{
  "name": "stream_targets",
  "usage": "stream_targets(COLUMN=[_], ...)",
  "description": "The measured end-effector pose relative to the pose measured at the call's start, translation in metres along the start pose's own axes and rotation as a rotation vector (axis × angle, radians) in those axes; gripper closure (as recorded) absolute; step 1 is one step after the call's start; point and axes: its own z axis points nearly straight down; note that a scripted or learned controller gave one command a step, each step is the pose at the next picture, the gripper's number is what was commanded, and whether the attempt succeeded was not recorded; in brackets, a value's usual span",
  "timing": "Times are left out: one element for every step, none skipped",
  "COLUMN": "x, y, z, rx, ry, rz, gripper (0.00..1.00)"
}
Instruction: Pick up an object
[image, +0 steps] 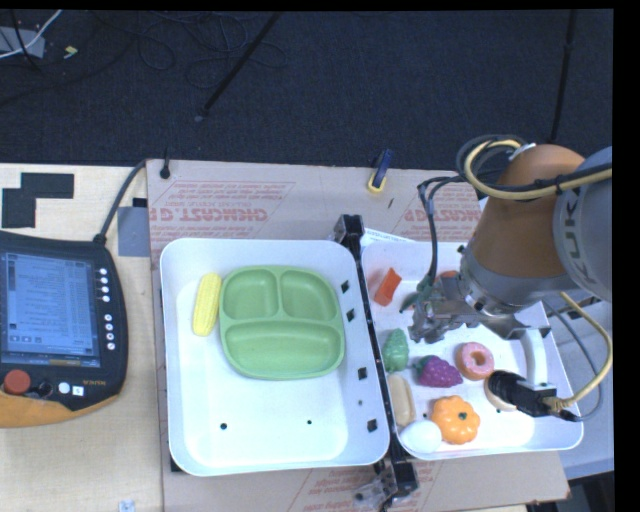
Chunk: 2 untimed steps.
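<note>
Arm (530, 235) reaches over the right bin (560, 435), its gripper (432, 322) low above the green vegetable (396, 350) and grapes (438, 372), finger state impossible to tell, while the tray (280, 322) and corn (206, 303) lie in the left bin (260, 430), and donut (474, 359), pumpkin (456, 419), carrot piece (387, 286) sit nearby.

left bin (190, 420): divided plate (280, 322), corn (206, 303) at its left | right bin (560, 435): doughnut (474, 359) right of grapes (437, 372)
</note>
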Motion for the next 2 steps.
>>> stream_targets(x=[0.050, 0.058], y=[-0.023, -0.022], z=[-0.001, -0.022], rx=[0.000, -0.005], ry=[-0.001, -0.001], rz=[0.002, 0.001], gripper=[1.00, 1.00])
